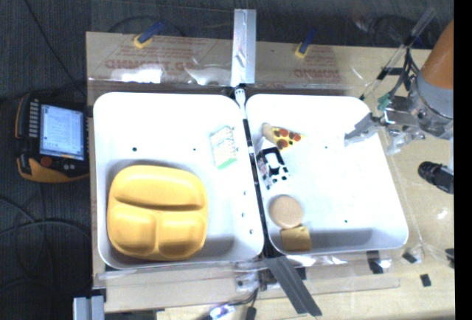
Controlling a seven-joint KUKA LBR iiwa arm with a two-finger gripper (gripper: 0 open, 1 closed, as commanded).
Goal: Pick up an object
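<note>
My gripper [360, 132] hangs over the upper right part of the right bin [346, 186], and I see nothing in it. Along that bin's left side lie a small pizza-slice toy [283, 136], a black and white object [271, 166], a round tan disc [286, 210] and a tan block [296, 238]. All of them sit well to the left of the gripper. The left bin [147, 127] holds a large yellow bread-shaped object [156, 210] and a small green and white packet [223, 147].
The arm's wrist [435, 101] reaches in over the bench at the right edge. A divider [254, 171] runs between the two bins. A handheld pendant with a screen [53, 136] lies on the floor left of the bench.
</note>
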